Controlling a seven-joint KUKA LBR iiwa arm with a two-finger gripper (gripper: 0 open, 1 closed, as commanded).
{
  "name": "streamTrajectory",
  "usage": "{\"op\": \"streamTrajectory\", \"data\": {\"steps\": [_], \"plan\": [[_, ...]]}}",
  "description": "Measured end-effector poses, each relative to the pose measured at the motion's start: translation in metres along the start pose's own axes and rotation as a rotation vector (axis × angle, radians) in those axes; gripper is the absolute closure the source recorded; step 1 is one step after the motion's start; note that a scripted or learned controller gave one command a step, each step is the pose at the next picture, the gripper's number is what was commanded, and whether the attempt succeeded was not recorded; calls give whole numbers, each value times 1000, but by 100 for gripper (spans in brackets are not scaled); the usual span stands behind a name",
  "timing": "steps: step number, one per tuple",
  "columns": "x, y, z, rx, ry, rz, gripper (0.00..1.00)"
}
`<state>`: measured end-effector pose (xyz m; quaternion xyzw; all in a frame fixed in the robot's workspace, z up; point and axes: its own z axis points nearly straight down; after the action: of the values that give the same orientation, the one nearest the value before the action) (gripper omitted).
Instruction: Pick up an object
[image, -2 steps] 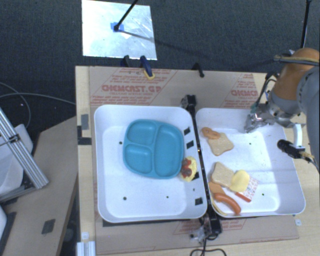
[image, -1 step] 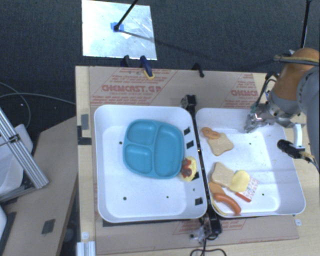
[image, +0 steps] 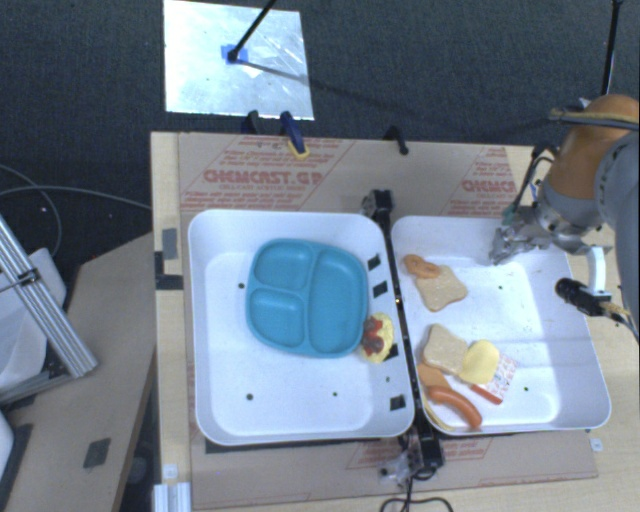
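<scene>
The end effector (image: 508, 243) hangs over the far right part of the right bin (image: 575, 340), its tips low near the bin floor; whether the fingers are apart or together cannot be told, and nothing shows between them.

Left of it lie a small orange piece (image: 421, 266) and, touching it, a toast slice (image: 441, 287). Nearer the front edge sits a cluster — a second bread slice (image: 445, 350), a yellow piece (image: 481, 362) leaning on it, and a sausage (image: 455, 404) whose long axis runs diagonally, from upper left down to lower right.

The left bin (image: 230, 400) holds a blue divided plate (image: 306, 297) with a small red-and-yellow item (image: 377, 336) touching its right rim.
</scene>
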<state>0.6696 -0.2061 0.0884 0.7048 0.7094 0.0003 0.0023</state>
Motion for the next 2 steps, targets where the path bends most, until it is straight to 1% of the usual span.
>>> {"op": "streamTrajectory", "data": {"steps": [2], "plan": [[1, 0, 3, 0, 0, 1, 100]]}}
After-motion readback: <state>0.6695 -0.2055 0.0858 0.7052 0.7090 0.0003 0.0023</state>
